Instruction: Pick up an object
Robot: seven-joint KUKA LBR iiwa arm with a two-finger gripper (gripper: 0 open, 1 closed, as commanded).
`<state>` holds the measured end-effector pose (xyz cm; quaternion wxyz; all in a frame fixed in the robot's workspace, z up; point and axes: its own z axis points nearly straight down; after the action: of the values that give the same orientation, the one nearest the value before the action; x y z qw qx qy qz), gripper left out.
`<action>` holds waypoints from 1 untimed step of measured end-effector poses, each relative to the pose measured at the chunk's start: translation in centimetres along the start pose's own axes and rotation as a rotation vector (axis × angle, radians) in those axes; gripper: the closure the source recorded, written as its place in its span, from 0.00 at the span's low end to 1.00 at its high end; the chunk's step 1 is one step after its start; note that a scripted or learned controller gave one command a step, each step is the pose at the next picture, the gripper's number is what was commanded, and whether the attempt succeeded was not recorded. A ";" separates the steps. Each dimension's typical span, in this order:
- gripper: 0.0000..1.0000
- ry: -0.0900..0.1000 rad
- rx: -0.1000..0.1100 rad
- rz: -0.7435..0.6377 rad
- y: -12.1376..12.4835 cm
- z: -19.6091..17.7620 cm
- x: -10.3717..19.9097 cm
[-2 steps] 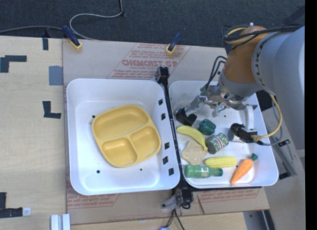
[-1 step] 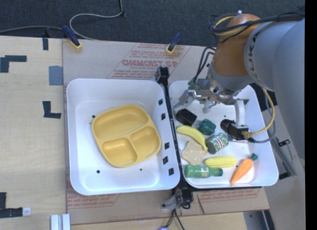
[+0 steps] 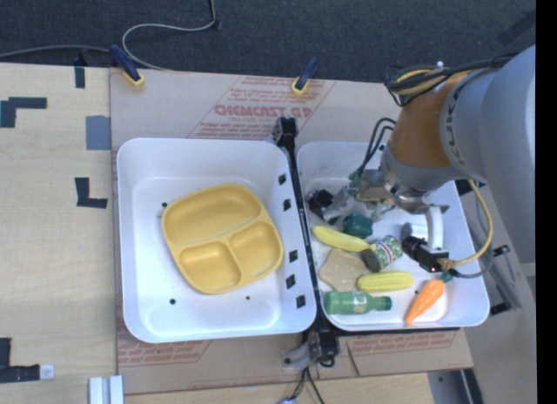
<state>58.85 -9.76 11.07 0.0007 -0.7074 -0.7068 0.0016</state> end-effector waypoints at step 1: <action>0.00 0.001 -0.007 -0.002 -2.5 2.4 -0.6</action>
<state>56.32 -10.32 8.65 -0.0016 -0.7066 -0.7076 -0.0012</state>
